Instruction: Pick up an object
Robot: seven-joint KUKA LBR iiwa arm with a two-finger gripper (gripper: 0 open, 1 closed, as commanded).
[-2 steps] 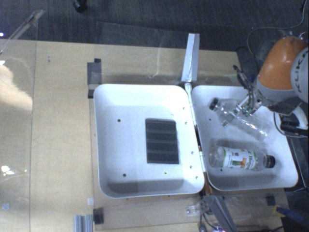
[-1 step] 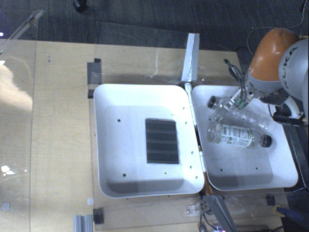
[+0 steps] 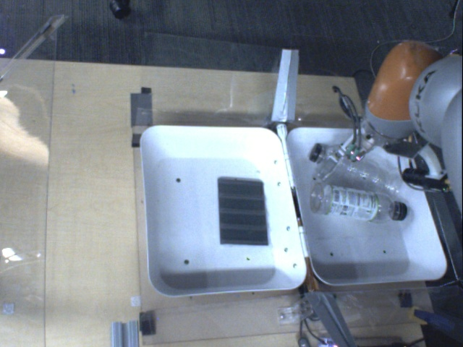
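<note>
Clear plastic in the right bin (image 3: 434, 266): one labelled bottle (image 3: 351, 202) lying on its side near that bin's middle, dark cap toward its right wall, and a second clear container (image 3: 329, 163), outline hard to make out, tipped at a slant nearer its far-left corner, just beside the bottle and perhaps touching it. Left of the right bin, in the neighbouring left bin (image 3: 166, 194), a dark ribbed slab (image 3: 242, 210) lying flat, well apart from the arm and untouched. Both bins side by side on the pale wooden table (image 3: 87, 230). Grey arm (image 3: 438, 96) with its orange band (image 3: 396, 78) leaning in over the right bin's far-right corner, wrist end down low above the far wall, close over the slanted container. Jaws lost among glare, cables and transparent plastic; cannot tell whether spread, pressed together or pinching anything. Judged from this: approach made, pick not confirmed. Labelled bottle plainly flat on the right bin's floor, so not lifted. Slanted container possibly propped or nudged, possibly only leaning; no clear sign of a grip on it. Left to do, by this reading: secure a firm hold on one thing in the right bin, most likely the slanted container, and raise it clear of that bin's floor and walls. Slick round plastic likely to slip or roll aside under a poor pinch.
</note>
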